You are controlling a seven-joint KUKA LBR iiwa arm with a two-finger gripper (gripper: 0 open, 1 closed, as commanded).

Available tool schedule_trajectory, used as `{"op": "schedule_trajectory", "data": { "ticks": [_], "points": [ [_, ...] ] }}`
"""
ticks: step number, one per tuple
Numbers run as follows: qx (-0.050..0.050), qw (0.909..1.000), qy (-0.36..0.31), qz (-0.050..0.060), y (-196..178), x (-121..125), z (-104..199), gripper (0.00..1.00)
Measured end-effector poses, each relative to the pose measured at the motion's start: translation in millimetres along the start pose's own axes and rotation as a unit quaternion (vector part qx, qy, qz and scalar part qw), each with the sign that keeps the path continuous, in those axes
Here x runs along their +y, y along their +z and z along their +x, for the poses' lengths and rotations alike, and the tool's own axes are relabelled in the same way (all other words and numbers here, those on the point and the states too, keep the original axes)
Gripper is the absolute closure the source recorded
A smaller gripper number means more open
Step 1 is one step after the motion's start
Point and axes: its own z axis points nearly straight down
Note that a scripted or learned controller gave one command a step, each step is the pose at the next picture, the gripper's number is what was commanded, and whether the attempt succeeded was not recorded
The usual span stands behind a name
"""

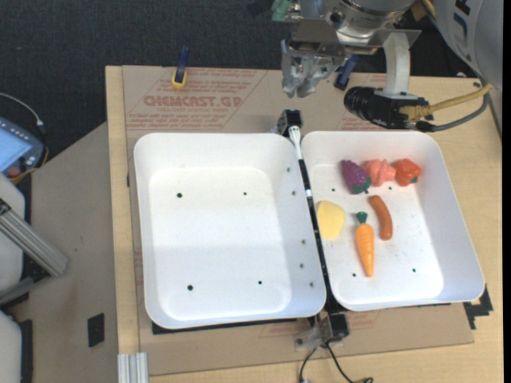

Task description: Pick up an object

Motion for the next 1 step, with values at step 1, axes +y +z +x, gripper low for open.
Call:
{"op": "schedule_trajectory", "data": {
  "ticks": [1],
  "points": [
    [-0.002, 1.0000, 0.002, -0.001, -10.4, 0.3, -2.8, 1.00]
  ]
}}
